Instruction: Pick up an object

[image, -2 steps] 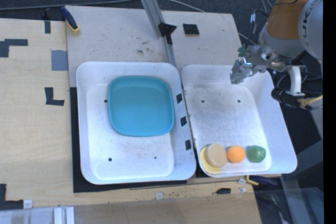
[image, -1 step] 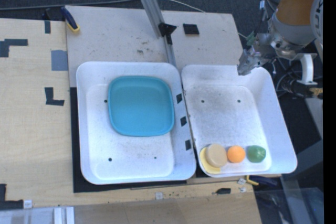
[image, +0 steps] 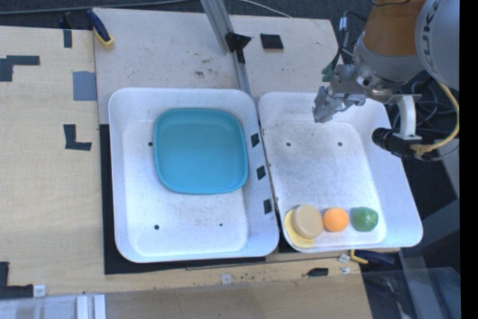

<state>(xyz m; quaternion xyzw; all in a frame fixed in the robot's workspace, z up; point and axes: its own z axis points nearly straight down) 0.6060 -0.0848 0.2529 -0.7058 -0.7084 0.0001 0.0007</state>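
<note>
Gripper above right bin, nothing btwn.

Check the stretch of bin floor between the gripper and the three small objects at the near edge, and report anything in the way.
Nothing visible stands between them. The gripper hangs over the right bin's far end; the tan disc, orange ball and green ball line its near edge.

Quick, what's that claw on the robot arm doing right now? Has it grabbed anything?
Gripper: above the far end of the right bin, nothing seen in it; open or closed cannot be told from this view.
</note>
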